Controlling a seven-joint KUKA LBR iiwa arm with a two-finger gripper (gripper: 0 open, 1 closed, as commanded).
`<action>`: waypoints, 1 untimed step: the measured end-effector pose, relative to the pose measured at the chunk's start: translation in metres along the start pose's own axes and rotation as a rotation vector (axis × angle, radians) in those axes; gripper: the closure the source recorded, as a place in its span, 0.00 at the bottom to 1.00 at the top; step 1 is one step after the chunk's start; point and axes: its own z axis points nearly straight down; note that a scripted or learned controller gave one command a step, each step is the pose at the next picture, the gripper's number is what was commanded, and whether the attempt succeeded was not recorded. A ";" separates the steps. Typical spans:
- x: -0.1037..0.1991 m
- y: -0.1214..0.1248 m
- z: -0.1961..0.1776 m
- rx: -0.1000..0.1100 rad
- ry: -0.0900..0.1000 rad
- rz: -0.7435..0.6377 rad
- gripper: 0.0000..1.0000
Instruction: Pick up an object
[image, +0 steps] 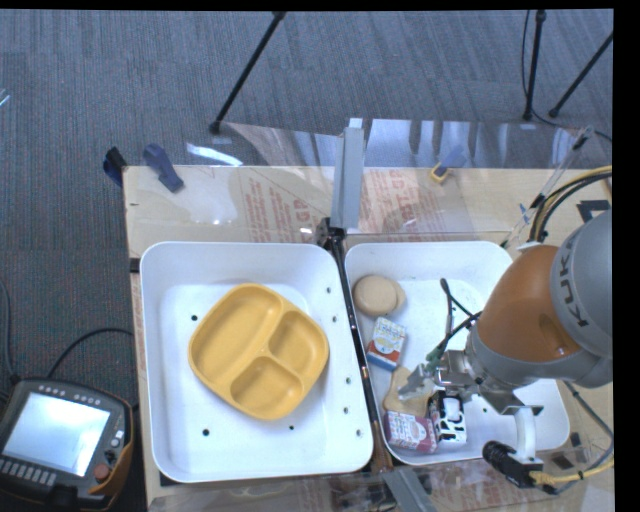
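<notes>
A table (240, 200) with a clear sheet over printed cardboard stands on grey carpet, with tripod legs behind it and a teach pendant (62, 436) at the near left corner.

Nearest the camera, in the right bin (500, 262), the gripper (445, 395) is low over a cluster of small things in the bin's near left corner. A red-and-white packet (410, 431) lies against the near wall, and a dark-printed white item (451, 418) sits just beside it, right under the wrist. A pale tan piece (402, 386) rests behind them, touching or nearly touching the gripper's body. Whether the fingers are spread or pinched cannot be told; the wrist and the orange band (525, 305) hide them, and nothing can be seen held between them.

Further back lie a small carton (387, 342) with an orange-and-blue label and then a round beige bun-like object (377, 294), each apart from the cluster. In the left bin (165, 270) a yellow divided plate (258, 350) lies alone.

The step in hand looks like a descent onto the crowded corner. To do it well, the fingers should straddle one item only, probably the dark-printed one, and close on its narrow sides. The bin wall and the packet leave little room, so a clean vertical approach matters. A slow lift would show whether the grip has taken.
</notes>
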 end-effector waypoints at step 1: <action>-0.003 0.001 -0.008 -0.001 -0.002 0.009 1.00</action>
